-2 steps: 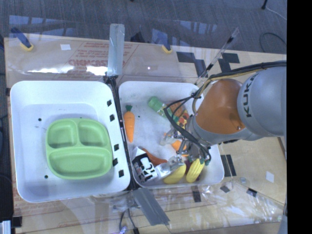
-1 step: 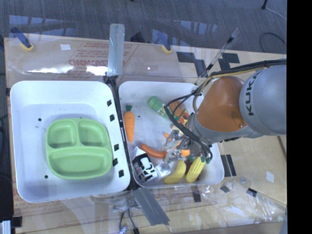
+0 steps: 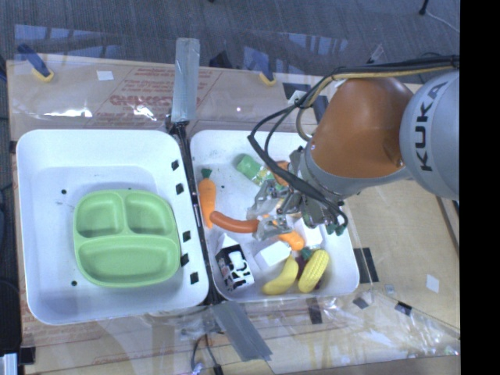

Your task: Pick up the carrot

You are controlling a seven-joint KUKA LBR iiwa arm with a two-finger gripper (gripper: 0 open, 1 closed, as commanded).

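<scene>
Camera view: tool (image 3: 273, 219) hangs just beside the carrot (image 3: 232, 223); its spread is unclear, perhaps touching.

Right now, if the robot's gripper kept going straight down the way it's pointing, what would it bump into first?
Probably the orange sausage lying just under the gripper. Depth is hard to judge from above, so it could meet the bin floor instead.

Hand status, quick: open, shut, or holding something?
Hand: cannot be told. It sits low in the right bin, just right of the carrot, among the toy food.
</scene>
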